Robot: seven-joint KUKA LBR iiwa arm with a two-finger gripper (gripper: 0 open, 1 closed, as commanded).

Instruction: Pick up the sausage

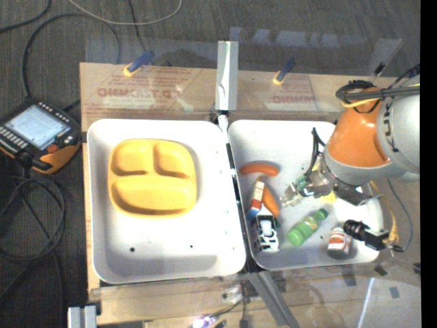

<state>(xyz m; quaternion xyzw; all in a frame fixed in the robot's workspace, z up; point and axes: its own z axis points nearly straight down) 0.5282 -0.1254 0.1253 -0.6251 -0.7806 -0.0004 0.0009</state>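
Gripper [295,191] hovers low in the right bin [240,137], and I can't tell its state. The sausage [260,169] lies just up-left of it, untouched; green bottle [306,227] sits just below.

A red-orange sausage [260,169], a green bottle [306,227] and a yellow tray [154,177] are seen in white bins [102,251].

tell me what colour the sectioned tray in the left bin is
Yellow: the sectioned tray shows plainly in the camera view, lying in the left bin.
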